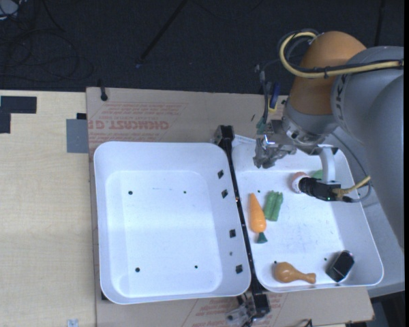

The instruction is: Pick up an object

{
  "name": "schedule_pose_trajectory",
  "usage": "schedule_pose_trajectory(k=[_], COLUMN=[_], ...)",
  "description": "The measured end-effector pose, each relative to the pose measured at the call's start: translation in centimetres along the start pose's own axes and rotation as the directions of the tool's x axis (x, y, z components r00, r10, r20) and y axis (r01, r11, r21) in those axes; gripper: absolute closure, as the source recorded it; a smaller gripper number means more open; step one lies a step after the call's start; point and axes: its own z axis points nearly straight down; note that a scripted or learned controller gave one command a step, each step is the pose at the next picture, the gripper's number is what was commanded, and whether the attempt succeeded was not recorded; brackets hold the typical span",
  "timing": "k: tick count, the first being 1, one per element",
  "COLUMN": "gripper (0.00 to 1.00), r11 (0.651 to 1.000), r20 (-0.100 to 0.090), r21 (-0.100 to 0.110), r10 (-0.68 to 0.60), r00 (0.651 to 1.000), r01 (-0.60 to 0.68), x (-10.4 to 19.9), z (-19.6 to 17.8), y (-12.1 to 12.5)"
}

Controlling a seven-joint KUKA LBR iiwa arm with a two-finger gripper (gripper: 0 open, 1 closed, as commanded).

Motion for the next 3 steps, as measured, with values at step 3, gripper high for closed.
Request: schedule_pose_trajectory(k=[3], gripper=[1.00], r11=[1.000], r20=[0.000], r21=[-0.001], r10=[-0.002], r00=[1.000], r01=[0.002], x=[23.8], z=[0.8], y=[-0.6])
